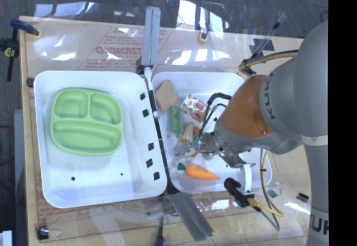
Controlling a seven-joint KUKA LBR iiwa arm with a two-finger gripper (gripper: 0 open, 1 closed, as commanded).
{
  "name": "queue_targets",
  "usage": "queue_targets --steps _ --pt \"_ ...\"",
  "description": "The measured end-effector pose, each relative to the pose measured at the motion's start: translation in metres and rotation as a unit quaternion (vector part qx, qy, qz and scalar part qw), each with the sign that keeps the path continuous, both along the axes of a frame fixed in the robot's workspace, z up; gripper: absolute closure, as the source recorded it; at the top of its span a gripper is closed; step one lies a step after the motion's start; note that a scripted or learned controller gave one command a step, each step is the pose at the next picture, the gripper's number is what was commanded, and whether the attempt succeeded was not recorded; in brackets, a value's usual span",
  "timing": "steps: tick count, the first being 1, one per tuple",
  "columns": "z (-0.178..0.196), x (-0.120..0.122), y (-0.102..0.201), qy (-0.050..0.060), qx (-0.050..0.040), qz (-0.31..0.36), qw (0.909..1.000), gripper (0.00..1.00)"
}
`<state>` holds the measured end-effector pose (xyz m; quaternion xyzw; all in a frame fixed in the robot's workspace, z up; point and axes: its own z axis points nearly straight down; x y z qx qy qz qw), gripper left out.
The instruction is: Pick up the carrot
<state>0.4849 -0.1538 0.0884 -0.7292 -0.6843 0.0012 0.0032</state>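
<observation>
An orange carrot with a green top lies near the front edge of the right bin, its tip pointing right. My gripper hangs just above and behind it, over a cluster of small items in the middle of the bin. The grey arm and its orange band reach in from the right and cover the bin's right half. The carrot lies apart from the gripper, resting on the bin floor.
In the right bin lie a tan slice of bread, a green piece, a red and white packet and a cone-shaped item. The left bin holds a green divided tray. Cables trail at the front right.
</observation>
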Motion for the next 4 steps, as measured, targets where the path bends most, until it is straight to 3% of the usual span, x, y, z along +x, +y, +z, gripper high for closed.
queue_targets --steps 1,2,3,4 --pt "0.001 -0.008 0.027 -0.002 -0.0026 0.08 0.9968 0.0" --pt "0.007 -0.007 0.029 0.001 -0.0007 0.084 0.9965 1.0" --pt "0.11 -0.002 0.032 -0.001 -0.0007 0.113 0.9936 1.0" --pt "0.11 -0.002 0.032 -0.001 -0.0006 0.112 0.9937 0.0"
